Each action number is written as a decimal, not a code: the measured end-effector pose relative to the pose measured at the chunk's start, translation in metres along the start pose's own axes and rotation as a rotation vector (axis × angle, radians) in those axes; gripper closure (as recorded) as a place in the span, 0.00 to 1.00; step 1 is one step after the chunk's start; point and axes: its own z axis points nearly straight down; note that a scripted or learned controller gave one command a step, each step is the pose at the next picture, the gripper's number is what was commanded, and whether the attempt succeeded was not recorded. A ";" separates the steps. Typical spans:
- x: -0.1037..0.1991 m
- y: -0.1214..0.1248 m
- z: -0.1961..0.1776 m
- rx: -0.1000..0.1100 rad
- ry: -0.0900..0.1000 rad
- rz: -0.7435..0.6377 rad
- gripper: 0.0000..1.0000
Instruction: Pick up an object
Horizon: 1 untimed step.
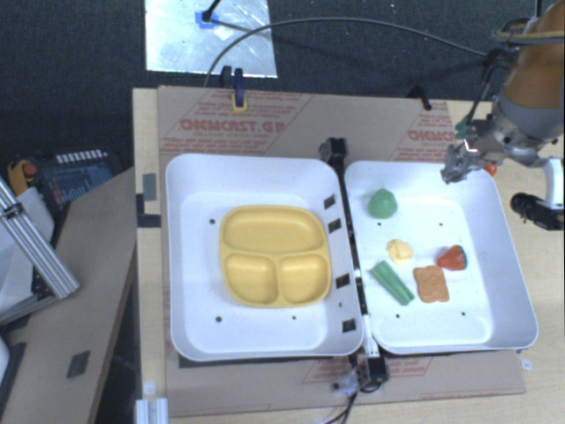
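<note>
Currently claw (461, 162) at right white bin's far rim (415, 168); grip state unreadable. Risk: descent clips rim, missing round green plastic ball (382, 203).

A pale wooden surface (97, 263) is sitting on dark blue carpeted floor (71, 51), where a shiny silver foil sheet (210, 25) is lying and a thin black cable (353, 26) is trailing across.

The bench (106, 237) is carrying a cardboard sheet (291, 122) that is lying flat across it, and two white bins are sitting side by side on the sheet: the left bin (190, 237) and the right bin (494, 263), their inner rims touching.
</note>
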 end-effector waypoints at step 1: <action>0.053 -0.015 0.005 0.003 0.002 -0.003 1.00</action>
